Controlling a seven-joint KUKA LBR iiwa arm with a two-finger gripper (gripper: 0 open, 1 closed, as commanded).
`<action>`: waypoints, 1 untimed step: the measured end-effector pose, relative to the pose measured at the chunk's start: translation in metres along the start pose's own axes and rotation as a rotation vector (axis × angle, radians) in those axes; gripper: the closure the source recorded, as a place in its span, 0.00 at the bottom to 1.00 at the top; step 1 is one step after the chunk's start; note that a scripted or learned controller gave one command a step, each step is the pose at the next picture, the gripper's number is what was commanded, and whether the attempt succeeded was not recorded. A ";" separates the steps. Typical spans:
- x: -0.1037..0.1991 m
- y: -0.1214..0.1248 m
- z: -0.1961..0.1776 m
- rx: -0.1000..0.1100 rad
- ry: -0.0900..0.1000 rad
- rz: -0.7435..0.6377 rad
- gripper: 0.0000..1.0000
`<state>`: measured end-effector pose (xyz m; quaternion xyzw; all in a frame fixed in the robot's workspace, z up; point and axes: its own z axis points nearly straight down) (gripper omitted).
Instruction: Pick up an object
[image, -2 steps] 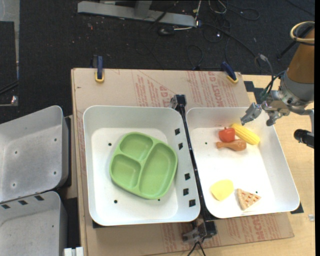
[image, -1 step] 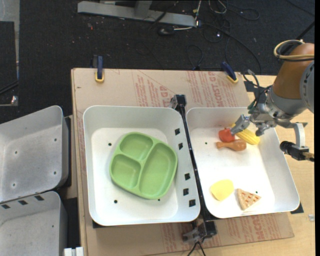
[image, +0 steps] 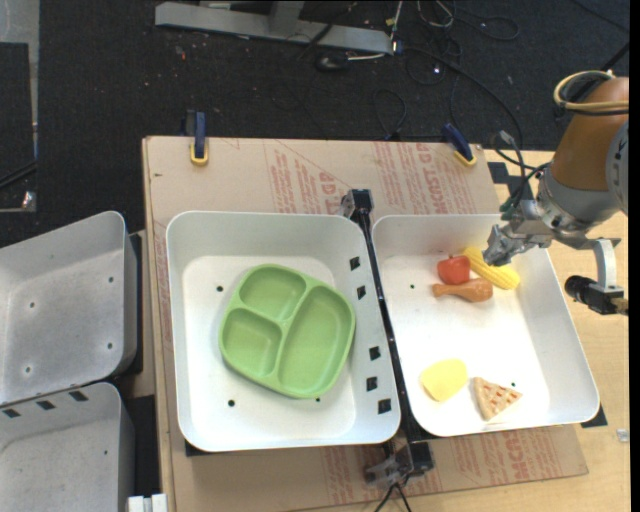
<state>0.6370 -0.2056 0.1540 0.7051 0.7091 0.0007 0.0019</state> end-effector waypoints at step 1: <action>0.006 0.007 -0.061 -0.004 -0.001 0.001 1.00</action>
